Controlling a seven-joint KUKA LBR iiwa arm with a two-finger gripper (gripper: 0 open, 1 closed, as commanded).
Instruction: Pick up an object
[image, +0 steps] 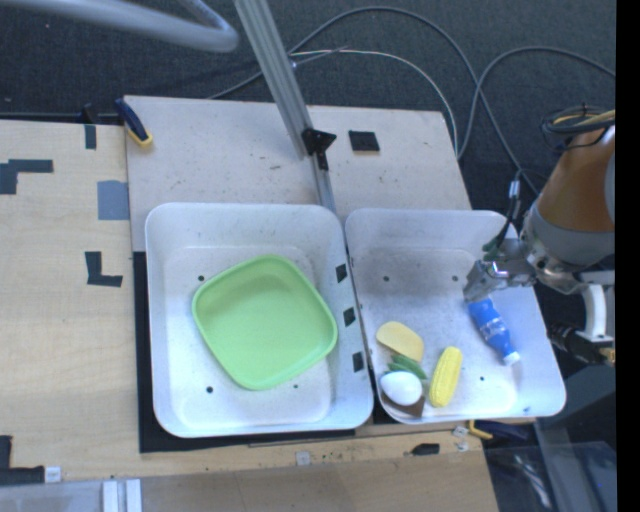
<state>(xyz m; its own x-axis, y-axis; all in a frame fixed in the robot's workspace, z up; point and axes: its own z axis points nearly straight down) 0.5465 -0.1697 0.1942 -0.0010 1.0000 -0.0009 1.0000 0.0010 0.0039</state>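
In the right bin (420, 250) a blue bottle-shaped object (493, 328) with a white tip lies slanted near the right wall. My gripper (484, 281) is low in that bin, right at the blue object's upper end, with the grey wrist and orange band behind it to the right. A yellow corn cob (446, 375), a yellow slice-shaped piece (400, 340) and a white egg (402, 387) lie together at the bin's front. A green square plate (265, 320) sits in the left bin (170, 240).
A metal pole (290, 95) slants across the board behind the bins. Cables run over the dark floor at the back right. The ridge between the two bins (348, 290) lies left of the yellow pieces.
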